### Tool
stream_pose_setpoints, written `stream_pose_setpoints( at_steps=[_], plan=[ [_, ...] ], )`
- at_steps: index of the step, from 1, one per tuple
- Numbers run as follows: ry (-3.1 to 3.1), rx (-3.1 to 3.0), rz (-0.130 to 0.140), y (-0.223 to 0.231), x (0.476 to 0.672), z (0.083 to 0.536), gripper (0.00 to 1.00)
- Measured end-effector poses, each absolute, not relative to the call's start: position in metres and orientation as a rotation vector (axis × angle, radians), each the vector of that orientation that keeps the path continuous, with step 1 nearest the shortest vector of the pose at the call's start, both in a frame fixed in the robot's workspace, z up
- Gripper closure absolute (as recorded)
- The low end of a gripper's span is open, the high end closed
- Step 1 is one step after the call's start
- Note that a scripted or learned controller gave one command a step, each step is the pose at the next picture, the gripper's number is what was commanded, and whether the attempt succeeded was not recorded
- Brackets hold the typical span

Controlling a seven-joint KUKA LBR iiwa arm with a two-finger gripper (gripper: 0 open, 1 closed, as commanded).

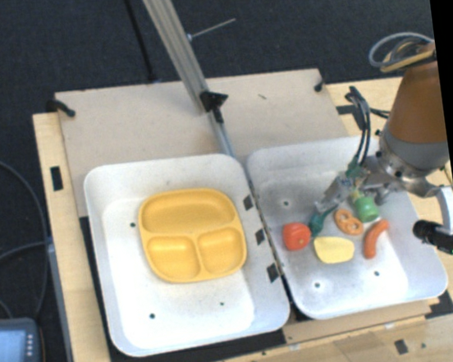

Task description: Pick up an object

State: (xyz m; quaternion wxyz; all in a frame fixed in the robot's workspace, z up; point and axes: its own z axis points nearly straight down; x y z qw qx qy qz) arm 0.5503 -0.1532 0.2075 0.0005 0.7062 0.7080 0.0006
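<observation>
Your bench's right white bin (406, 285) holds small toy foods; the grey two-finger gripper (359, 193) hovers over a green piece (367, 208), grip state unreadable.

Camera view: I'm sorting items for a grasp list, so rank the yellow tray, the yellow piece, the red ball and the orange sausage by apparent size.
Largest to smallest:
1. yellow tray
2. yellow piece
3. red ball and orange sausage: too alike to rank.

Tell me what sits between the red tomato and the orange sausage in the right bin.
In the camera view, a pale yellow piece lies between the red tomato and the orange sausage, on the right bin floor.
</observation>
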Motion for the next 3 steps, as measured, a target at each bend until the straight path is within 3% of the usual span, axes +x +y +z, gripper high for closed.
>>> stream_pose_setpoints(
  at_steps=[1,3],
  plan=[
    [2.223,2.218,0.003,-0.153,0.55,0.208,0.0],
    [2.216,2.216,-0.001,-0.155,0.551,0.101,0.0]
  ],
)
